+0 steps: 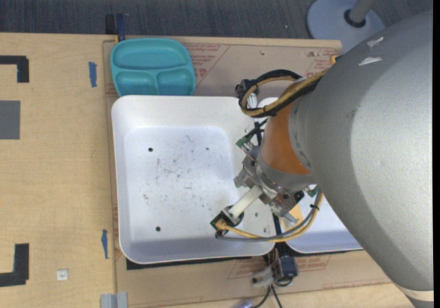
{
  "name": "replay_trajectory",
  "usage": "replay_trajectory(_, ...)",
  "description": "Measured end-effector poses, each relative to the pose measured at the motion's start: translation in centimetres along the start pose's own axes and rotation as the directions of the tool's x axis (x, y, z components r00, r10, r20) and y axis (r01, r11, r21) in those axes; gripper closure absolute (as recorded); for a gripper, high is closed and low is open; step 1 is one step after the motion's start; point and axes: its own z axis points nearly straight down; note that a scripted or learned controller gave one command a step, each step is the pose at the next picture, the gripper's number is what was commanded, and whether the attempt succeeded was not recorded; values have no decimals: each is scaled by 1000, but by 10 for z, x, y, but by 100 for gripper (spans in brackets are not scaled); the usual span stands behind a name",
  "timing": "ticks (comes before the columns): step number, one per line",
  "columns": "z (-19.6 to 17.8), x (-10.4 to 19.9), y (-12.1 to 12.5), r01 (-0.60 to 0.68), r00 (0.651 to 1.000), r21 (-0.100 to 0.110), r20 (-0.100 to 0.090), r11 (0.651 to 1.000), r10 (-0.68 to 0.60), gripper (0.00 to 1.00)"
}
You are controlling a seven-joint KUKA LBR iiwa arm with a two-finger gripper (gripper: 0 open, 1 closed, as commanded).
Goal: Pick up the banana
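Observation:
My gripper (273,195) hangs low over the seam between the two white bins, under the orange band of the wrist. The wrist body covers it from above. The arm's bulk covers most of the right bin (330,239), so what lies in there is hidden. A small yellow-orange patch (294,214) shows just beneath the wrist at the right bin's near left corner; I cannot tell what it is. The left bin (141,162) shows a bare, scuffed white floor.
A teal divided tray (152,66) lies on the bench just behind the left bin. A grey round stand base (344,18) sits on the floor at the back right. The cardboard bench top stretches out to the left of the bins.

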Motion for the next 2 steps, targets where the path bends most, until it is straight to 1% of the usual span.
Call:
replay_trajectory(1, 3, 7, -6, 25, 1000, -9, 2, 1000, -25, 0)
replay_trajectory(2, 4, 7, -8, 83, 997, -4, 4, 997, -83, 0)
